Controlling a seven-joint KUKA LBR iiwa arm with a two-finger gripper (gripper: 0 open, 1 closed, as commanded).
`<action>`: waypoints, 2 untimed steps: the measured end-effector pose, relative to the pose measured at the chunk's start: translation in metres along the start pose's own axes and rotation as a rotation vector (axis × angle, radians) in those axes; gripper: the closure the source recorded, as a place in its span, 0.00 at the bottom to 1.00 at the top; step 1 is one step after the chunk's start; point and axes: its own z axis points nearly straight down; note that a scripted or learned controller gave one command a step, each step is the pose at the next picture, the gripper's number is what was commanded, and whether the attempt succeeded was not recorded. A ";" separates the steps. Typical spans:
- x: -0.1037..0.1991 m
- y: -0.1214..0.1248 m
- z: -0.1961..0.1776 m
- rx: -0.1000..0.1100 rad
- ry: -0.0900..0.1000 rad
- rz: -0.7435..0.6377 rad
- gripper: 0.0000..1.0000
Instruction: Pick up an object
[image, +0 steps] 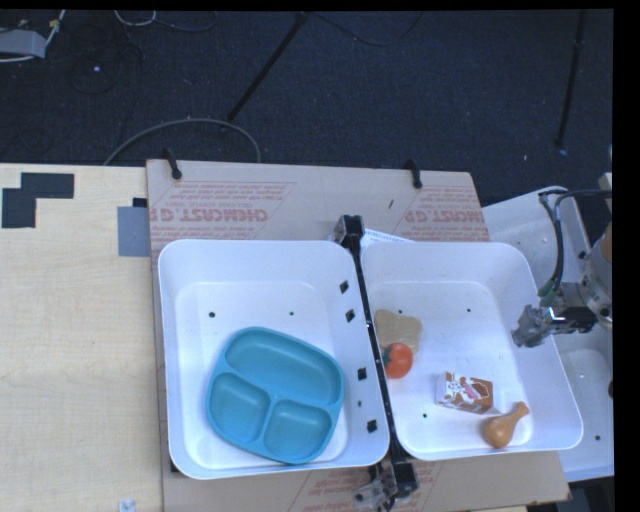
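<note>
1. At the left of the frame lies the left bin (185, 290); a blue divided tray (275, 393) rests flat in its lower half, tilted a little in plan, its three compartments facing up; it is broad and shallow, so I judge it a poor first choice for a two-finger grasp.

2. Across the dark divider, in the middle of the frame, begins the right bin (500, 270); near its left wall a pale tan flat piece (398, 328) lies with a small orange ball (398, 360) touching its lower edge; the ball looks likely to roll if nudged.

3. Further right and lower, a small red-and-white carton (467, 392) lies on the bin floor; just beside it, toward the lower right corner, rests a tan drumstick-shaped toy (506, 425); the two are close but seem apart.

4. At the right edge of the frame, over the bin's right rim, hangs the gripper (535, 325); it is small and blurred here, so I cannot tell how far it is open, and nothing is seen in it.

5. To do the step well, I would pick the carton; its flat sides suit a pinch; come straight down above it, aligned across its narrow width, keeping clear of the drumstick and the bin wall.
</note>
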 end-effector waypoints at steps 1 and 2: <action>0.049 0.015 0.010 0.002 0.001 -0.002 1.00; 0.102 0.016 0.004 0.001 0.002 -0.004 1.00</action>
